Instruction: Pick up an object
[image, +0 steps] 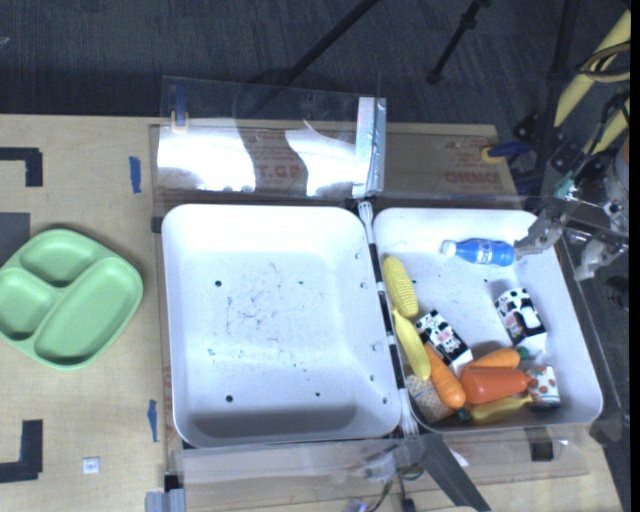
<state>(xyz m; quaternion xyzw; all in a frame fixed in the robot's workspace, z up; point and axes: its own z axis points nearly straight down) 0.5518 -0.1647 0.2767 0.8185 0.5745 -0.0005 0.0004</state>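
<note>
The right white bin (575, 330) holds a heap of toy items. A clear bottle with a blue label (478, 252) lies on its side near the bin's far wall. A corn cob (400, 283) and a yellow banana (410, 345) lie along the left wall. Two black-and-white cow-patterned cartons (443, 338) (520, 315) sit mid-bin. A carrot (446, 377) and a red-orange pepper (495, 381) rest at the near end. My gripper (545, 232) hangs over the bin's far right corner, just right of the bottle, with nothing visibly in it.
The left white bin (270, 310) sits next to the right one. A green divided plate (65, 297) rests on the wooden bench at the far left. A clear plastic panel (270, 150) stands behind the bins. Cables and arm parts (600, 90) crowd the upper right.
</note>
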